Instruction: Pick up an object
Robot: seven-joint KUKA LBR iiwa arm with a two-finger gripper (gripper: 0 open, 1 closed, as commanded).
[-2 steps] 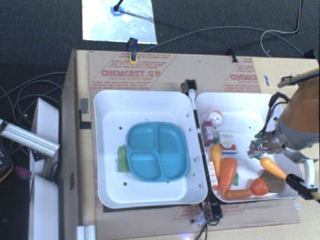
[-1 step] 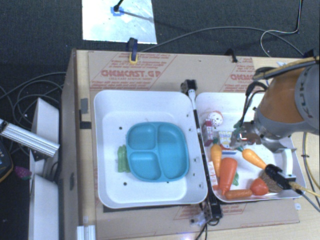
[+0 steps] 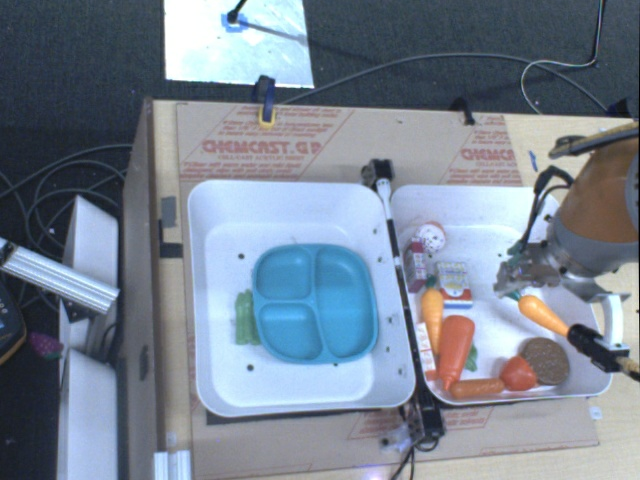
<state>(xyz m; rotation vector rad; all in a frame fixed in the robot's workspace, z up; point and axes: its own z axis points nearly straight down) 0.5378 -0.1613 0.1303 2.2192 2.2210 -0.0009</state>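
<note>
1. I see the grey two-finger gripper [image 3: 512, 278] low over the right white bin [image 3: 480, 218], just beside a small orange toy carrot [image 3: 543, 313].
2. I cannot tell how its fingers stand.
3. Left white bin [image 3: 215, 268] carries a blue sectioned plastic plate [image 3: 314, 303] with a green piece [image 3: 244, 318] touching it.
4. Both bins rest on the worktop [image 3: 340, 138].

Even overhead light floods both white bins [image 3: 300, 203], slightly washed out; a foil sheet [image 3: 238, 26] glares; overall focus soft, shadows faint.
</note>
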